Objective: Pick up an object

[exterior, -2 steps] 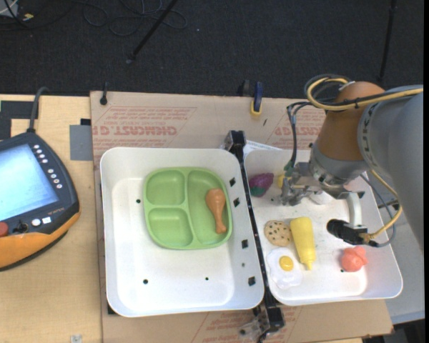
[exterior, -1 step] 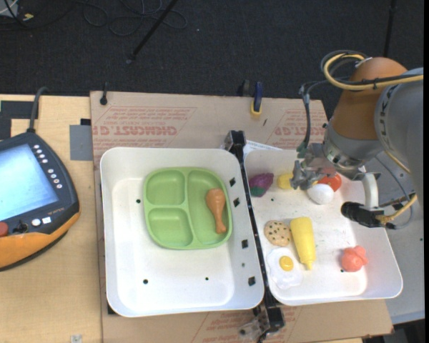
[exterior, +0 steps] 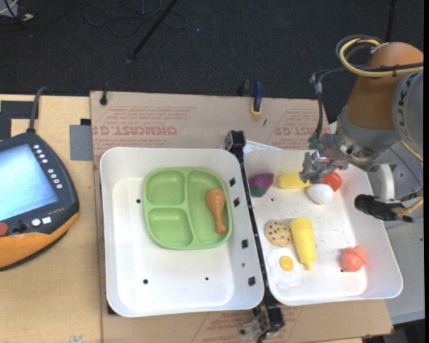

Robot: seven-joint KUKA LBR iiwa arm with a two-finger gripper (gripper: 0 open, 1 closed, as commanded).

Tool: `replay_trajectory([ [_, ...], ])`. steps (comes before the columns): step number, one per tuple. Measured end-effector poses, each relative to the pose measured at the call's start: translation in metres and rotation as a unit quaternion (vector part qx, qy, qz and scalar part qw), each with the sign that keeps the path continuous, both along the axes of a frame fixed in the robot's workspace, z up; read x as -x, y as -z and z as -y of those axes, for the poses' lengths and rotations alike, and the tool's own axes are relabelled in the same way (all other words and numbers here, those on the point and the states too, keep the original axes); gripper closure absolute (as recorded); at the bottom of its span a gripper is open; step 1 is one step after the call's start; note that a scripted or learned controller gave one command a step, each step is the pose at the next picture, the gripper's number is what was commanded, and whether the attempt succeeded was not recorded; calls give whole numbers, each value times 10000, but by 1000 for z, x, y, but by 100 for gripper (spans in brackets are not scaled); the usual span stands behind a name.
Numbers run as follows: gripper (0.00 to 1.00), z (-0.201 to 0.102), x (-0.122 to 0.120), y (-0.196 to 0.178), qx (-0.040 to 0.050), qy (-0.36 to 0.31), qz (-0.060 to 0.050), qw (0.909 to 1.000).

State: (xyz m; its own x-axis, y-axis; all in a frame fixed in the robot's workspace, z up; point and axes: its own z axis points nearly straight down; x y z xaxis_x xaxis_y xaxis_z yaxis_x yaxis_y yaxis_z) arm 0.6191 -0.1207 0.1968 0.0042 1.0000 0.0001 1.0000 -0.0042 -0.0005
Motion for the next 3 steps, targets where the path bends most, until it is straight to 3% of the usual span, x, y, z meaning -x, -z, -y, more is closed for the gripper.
replay_trajectory([
  [1, 100, 2, 0, -33, 1, -13, 8, 10000],
  [3, 100, -79, 21, -37, -8, -31, -19, 10000],
])
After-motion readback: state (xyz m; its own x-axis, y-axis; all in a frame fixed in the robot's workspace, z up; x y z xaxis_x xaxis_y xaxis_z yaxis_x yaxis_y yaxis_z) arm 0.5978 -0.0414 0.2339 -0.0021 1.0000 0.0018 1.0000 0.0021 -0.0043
